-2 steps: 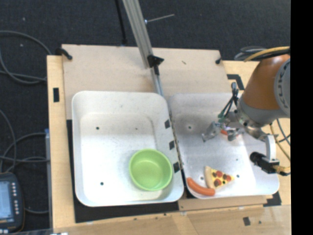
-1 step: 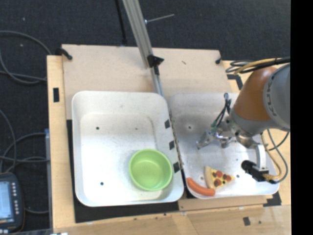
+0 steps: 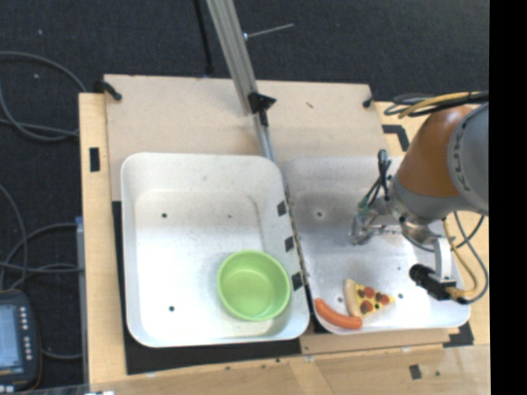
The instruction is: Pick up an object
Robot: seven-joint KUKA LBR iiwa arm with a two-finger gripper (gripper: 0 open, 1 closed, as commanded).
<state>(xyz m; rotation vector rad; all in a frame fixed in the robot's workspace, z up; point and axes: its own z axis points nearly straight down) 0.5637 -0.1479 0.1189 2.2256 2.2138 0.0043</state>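
Note:
A green bowl (image 3: 254, 284) rests in the left bin (image 3: 165, 196), near its front right corner. In the right bin (image 3: 329, 188), a toy pizza slice (image 3: 366, 298) lies near the front edge, and an orange-red sausage-shaped toy (image 3: 337, 314) sits just left of it at the front rim. My gripper (image 3: 361, 230) hangs over the middle of the right bin, above and slightly behind the pizza slice, with nothing visible between its tips.
A slanted aluminium pole (image 3: 239, 56) rises from the back of the bench between the bins. The arm's orange band and cables (image 3: 436, 151) fill the right side. Loose cables lie on the dark floor at left.

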